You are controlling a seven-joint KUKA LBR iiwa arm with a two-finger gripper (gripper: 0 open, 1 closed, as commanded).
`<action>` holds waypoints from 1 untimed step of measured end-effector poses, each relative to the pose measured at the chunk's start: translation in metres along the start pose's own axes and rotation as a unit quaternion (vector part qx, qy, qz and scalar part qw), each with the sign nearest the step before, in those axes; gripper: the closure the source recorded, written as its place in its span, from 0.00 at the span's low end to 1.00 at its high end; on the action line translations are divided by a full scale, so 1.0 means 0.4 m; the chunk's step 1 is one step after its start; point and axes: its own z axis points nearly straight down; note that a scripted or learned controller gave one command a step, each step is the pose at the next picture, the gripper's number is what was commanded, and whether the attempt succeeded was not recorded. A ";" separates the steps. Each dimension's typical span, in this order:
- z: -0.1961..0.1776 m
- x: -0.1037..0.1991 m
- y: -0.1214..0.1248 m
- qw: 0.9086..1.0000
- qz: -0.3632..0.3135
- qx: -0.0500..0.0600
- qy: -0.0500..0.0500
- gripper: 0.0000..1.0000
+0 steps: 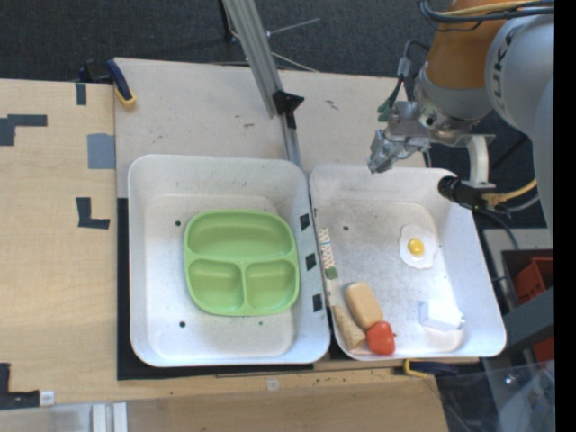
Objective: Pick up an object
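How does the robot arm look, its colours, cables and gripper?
The arm is grey, rounded metal with a glossy orange band. Black cables loop around that band. The gripper is small, grey and metallic, below a wrist with exposed parts and wiring.

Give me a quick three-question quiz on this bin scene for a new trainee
1. True or false: the green divided plate lies in the left bin.
2. Which item sits nearest the right bin's front edge? A) fried egg B) tomato C) bread roll
3. Fill in: the gripper hangs over the right bin's ____ rim.

Key: 1 true; 2 B; 3 far.
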 end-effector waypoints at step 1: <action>0.034 0.119 -0.077 1.000 0.000 0.001 0.000 1.00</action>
